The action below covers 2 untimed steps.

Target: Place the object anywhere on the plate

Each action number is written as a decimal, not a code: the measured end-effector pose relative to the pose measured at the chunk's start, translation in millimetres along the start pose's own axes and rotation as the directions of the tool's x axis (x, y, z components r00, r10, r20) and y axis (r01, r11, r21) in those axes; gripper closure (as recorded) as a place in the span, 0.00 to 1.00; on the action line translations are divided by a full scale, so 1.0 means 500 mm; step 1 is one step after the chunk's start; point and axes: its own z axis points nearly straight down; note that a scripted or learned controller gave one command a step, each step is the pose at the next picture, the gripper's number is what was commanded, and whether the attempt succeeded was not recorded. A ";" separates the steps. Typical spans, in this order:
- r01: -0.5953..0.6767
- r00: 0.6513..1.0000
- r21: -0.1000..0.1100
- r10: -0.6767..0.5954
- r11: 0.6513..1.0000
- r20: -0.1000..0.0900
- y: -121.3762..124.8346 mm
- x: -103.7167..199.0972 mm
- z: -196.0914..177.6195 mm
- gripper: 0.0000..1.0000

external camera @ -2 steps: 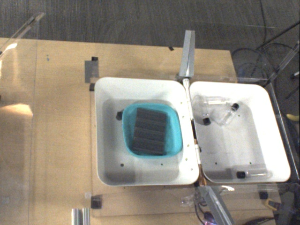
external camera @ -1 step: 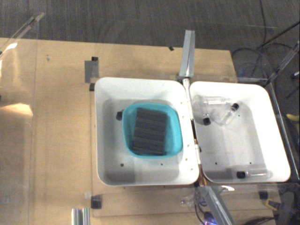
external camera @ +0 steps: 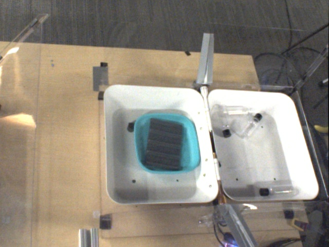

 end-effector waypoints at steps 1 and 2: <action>-0.058 0.998 0.000 0.058 0.998 0.000 0.000 0.000 0.000 0.00; -0.058 0.998 0.001 0.058 0.998 0.001 0.000 0.000 0.000 0.00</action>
